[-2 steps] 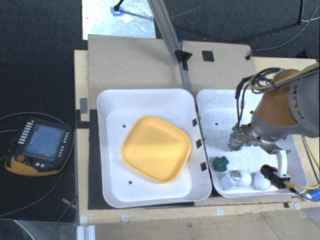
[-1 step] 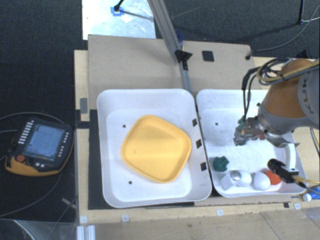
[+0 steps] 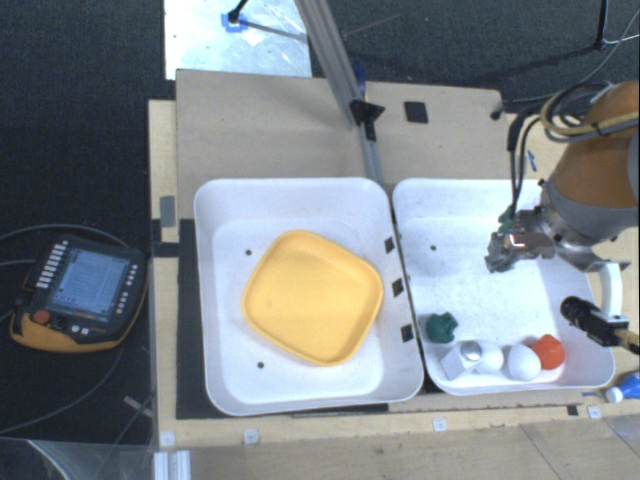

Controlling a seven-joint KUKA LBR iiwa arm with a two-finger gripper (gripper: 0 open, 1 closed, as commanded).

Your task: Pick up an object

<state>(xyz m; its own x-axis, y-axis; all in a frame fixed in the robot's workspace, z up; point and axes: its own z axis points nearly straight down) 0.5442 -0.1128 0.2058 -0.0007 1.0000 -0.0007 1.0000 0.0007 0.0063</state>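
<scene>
My gripper (image 3: 503, 251) hangs over the bare middle of the right bin (image 3: 470, 193); can't tell how wide it's set from up here, and nothing shows between its tips. Targets sit along the near wall: green piece (image 3: 440, 325), silver bit (image 3: 466, 356), white ball (image 3: 523, 361), orange ball (image 3: 548, 349). All prob. light and hard; balls likely to roll, so I'd take the green one across its middle. It stands a little apart w/ room on its far side, whereas the rest crowd the rim.

My bench (image 3: 300, 98) bears two white bins. The left bin (image 3: 215, 298) sits at nine o'clock, the right bin (image 3: 440, 213) at three, their rims touching.
</scene>
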